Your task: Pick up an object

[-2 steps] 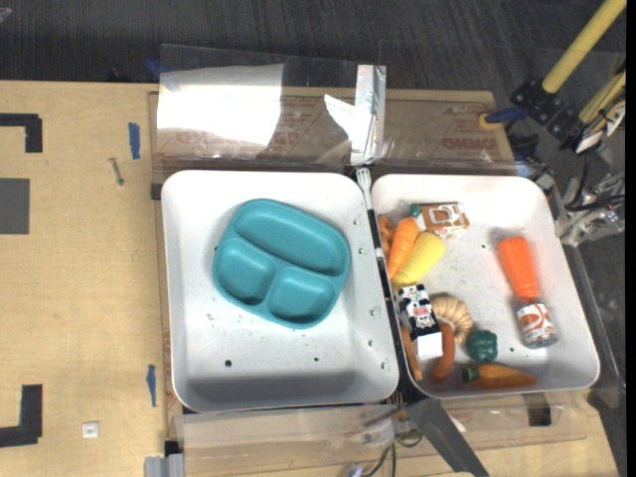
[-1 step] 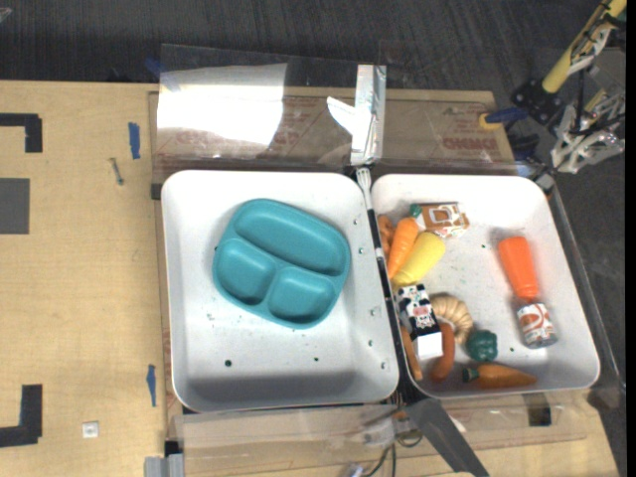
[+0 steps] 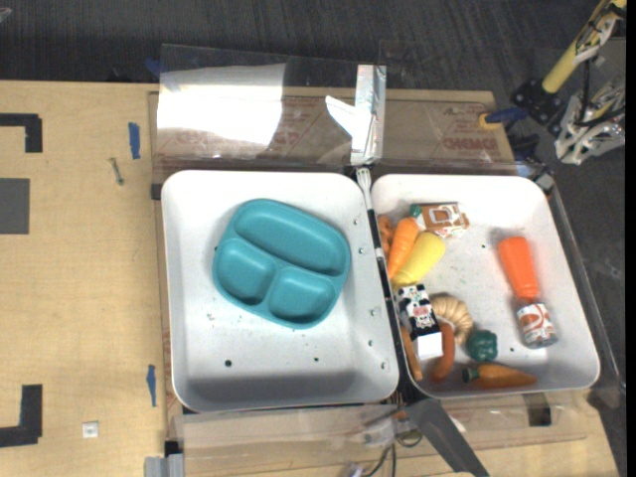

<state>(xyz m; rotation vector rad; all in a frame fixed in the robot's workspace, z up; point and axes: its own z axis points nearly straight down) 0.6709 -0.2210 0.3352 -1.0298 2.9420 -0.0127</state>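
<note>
The right white bin (image 3: pixel 571 266) holds several toy foods. An orange piece (image 3: pixel 402 244) and a yellow piece (image 3: pixel 425 254) lie side by side near its left wall, with a small brown and white box (image 3: pixel 442 217) behind them. An orange bottle (image 3: pixel 518 264) and a small can (image 3: pixel 537 324) lie end to end toward the right. A black and white carton (image 3: pixel 419 316), a croissant (image 3: pixel 457 311), a green piece (image 3: pixel 483 345), a red sausage (image 3: pixel 444 356) and a carrot (image 3: pixel 499 375) crowd the front.
The left white bin (image 3: pixel 189 316) holds a teal divided plate (image 3: pixel 281 261). A clear plastic sheet (image 3: pixel 258 117) stands behind the bins. A yellow and black stand (image 3: pixel 581 43) is at the back right. Wooden bench (image 3: pixel 70 266) extends left.
</note>
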